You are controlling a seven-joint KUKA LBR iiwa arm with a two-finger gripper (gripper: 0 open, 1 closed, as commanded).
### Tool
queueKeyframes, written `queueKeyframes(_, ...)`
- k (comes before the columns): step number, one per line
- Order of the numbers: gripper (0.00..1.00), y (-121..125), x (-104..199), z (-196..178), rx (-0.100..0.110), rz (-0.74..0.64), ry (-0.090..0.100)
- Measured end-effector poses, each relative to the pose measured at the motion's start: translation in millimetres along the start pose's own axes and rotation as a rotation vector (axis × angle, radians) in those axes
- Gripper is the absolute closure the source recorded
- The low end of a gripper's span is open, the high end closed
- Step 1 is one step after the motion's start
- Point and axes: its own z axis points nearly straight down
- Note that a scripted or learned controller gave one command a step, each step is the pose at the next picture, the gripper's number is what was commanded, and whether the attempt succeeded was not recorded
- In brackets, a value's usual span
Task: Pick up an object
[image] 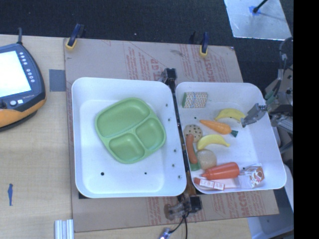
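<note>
The right bin (261, 148) holds several small items. Among them are a yellow banana (230, 114), an orange carrot (216, 127), a second banana (213, 142), a speckled round cookie (193, 131), a pale ball (207, 158) and a red bottle lying flat (220, 172). My gripper (253, 114) reaches in from the right and hangs over the bin's upper right part. It is just right of the upper banana, with its tip close to the banana's end. Nothing can be seen held in it.
A green divided plate (130, 130) lies in the left bin (84, 178). A patterned block (195, 99) sits at the right bin's back left, a thin orange stick (191, 148) along its left wall, and wrapped packets (254, 176) at the front. A tablet (15, 86) rests at the bench's far left.
</note>
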Motion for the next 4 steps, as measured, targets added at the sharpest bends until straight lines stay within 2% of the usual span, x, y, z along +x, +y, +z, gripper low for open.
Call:
queueKeyframes(1,0.0,48.2,-29.8,134.7,0.003,-0.001,-0.001)
queueKeyframes(2,0.0,85.2,-5.0,196.4,0.002,-0.002,-0.001)
queueKeyframes(3,1.0,85.2,-6.3,185.9,0.004,-0.004,-0.003)
queueKeyframes(4,1.0,50.8,67.7,95.2,0.0,-0.004,-0.001)
